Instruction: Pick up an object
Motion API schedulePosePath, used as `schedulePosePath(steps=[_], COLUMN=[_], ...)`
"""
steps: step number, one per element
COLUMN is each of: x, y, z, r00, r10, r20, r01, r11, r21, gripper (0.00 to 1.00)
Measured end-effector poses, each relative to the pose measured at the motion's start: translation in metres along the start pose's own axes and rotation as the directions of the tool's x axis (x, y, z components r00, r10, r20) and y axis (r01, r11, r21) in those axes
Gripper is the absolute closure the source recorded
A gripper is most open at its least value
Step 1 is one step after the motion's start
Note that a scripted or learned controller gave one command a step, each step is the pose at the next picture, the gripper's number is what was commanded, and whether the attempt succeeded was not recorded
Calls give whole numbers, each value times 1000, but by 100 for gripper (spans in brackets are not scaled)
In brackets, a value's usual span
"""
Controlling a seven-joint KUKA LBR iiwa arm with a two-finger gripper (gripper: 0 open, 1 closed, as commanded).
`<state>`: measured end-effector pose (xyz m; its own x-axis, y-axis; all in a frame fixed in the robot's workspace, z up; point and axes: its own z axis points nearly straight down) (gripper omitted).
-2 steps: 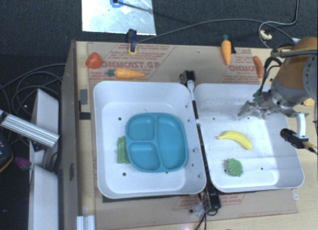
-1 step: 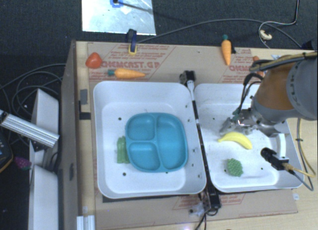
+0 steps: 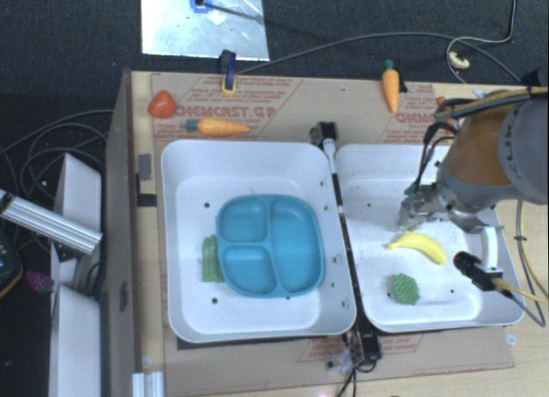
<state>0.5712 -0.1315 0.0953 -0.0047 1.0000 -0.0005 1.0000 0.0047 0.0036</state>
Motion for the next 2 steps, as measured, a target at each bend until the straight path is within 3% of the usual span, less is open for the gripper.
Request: schedulePosePath(steps=[1, 2], x=[0, -49], y=[0, 41], z=[0, 11], r00=[1000, 1000], r10=[0, 4], r20=[0, 2], r01=[0, -4], r11=[1000, 1000], r21=[0, 1], gripper=[0, 0])
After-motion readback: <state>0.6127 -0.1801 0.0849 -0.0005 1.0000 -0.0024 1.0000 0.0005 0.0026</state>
